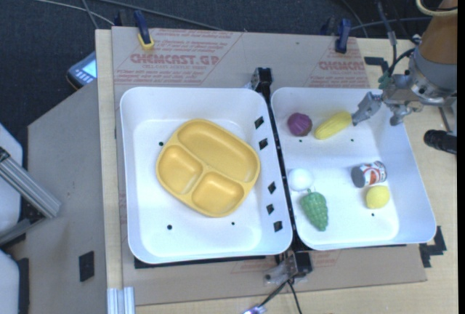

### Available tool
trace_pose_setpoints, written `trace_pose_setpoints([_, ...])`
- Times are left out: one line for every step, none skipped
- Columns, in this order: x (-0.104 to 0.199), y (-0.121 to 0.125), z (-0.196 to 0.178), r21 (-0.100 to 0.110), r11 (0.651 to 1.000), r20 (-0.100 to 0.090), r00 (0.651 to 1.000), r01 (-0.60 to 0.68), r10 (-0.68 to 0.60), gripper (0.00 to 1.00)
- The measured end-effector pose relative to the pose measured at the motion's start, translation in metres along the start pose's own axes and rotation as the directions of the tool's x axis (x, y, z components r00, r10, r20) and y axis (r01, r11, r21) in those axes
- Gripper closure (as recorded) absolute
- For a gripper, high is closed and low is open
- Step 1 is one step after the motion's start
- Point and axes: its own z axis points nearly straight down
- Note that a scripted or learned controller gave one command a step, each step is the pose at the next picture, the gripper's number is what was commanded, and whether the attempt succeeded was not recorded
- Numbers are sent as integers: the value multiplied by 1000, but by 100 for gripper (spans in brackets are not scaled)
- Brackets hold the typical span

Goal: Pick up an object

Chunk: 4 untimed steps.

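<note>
Approach step: the gripper [379,108] hangs spread over the right bin [414,182] (nothing pinched), needing descent onto the yellow corn-like piece [333,126].

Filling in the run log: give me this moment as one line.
gripper: over right bin, open, holds nothing | nearest: yellow corn | left bin: yellow tray
</note>
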Motion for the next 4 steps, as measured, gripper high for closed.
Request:
trace_pose_setpoints([1,3,-7,-12,1000,3,1000,3,-3,0])
trace_pose_setpoints([8,-3,44,-7,1000,1,1000,3,-3,0])
trace_pose_setpoints([9,-3,98,-7,1000,1,1000,3,-3,0])
trace_pose_setpoints([9,-1,86,-11,1000,2,1000,4,-4,100])
